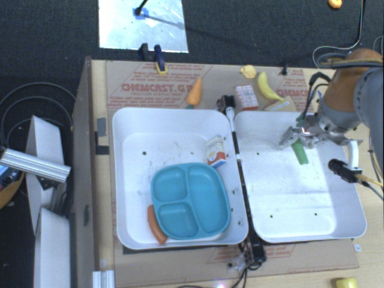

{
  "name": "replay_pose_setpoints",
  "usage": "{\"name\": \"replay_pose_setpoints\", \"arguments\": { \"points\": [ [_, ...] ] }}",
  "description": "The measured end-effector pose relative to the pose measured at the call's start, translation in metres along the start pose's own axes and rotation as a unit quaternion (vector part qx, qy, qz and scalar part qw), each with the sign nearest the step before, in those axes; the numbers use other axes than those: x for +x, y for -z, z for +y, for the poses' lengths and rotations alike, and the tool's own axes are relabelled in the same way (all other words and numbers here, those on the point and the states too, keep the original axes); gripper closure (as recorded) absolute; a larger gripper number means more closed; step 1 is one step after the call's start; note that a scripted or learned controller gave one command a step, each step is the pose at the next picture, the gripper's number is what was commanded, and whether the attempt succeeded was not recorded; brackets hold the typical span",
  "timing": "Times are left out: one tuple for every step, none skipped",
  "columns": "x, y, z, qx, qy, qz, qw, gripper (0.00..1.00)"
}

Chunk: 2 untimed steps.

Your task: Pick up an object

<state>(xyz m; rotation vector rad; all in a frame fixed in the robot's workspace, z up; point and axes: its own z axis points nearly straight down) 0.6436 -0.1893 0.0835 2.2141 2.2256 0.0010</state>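
Claw point(300, 138) sits over the green stick point(300, 153) in the right bin point(312, 233), grip unclear — best to straddle it squarely before lifting.

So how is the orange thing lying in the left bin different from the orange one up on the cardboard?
The sausage-shaped orange piece lies inside the left bin, beside the blue divided tray; the carrot lies outside both bins, on the cardboard behind them. The sausage-shaped piece looks rounded at both ends; the carrot tapers and is a yellower orange. Both are small, elongated toy-like foods.

Green stick point(299, 153), tilted, in right bin point(312, 221)
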Motion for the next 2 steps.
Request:
{"name": "replay_pose_setpoints", "arguments": {
  "points": [
    [0.0, 0.013, 0.001, -0.002, 0.001, 0.0, 1.0, 1.0],
    [0.059, 0.064, 0.024, -0.003, 0.002, 0.001, 1.0, 1.0]
  ]
}}
